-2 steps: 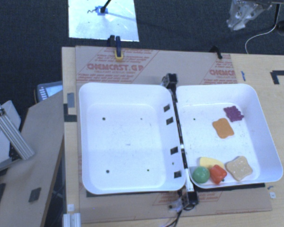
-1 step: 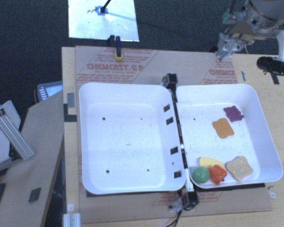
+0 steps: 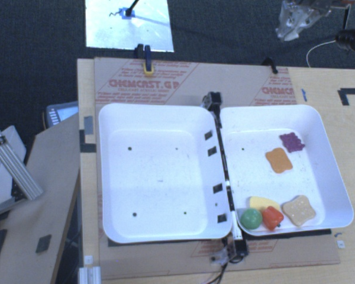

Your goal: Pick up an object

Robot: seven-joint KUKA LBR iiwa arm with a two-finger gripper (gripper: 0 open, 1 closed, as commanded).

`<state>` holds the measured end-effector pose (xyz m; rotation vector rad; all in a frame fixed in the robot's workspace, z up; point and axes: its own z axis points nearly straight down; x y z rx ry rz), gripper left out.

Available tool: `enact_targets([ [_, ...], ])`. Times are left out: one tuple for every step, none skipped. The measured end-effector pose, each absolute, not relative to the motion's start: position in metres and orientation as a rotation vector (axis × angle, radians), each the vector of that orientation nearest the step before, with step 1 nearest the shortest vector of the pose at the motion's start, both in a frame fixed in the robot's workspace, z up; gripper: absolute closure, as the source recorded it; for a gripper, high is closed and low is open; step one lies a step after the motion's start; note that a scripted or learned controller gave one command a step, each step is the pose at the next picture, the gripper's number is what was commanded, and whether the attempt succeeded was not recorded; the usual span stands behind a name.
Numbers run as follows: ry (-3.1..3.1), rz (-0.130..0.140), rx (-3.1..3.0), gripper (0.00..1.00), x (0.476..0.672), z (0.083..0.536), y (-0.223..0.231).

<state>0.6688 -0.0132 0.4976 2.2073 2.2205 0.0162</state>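
With the gripper parked far right above the bench (jaw state: cannot tell), the likeliest failure is a jammed grab, since the green ball, pepper and toast crowd the right bin's near wall.

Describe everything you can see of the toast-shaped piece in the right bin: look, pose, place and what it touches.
The toast slice is a flat, pale tan piece with a lighter face and a darker crust-like edge, seemingly a plastic toy. It lies flat in the near right corner of the right bin, close against the sloping wall. A red-orange piece sits right beside it on the left, touching or nearly so. Nothing rests on it.
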Motion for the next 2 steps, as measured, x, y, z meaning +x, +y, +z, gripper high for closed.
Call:
enact_targets([
  [2.224, -0.010, 2.226, 1.00, 0.667, 0.391, -0.042],
  [2.219, 0.019, 2.206, 1.00, 0.669, 0.517, -0.018],
])
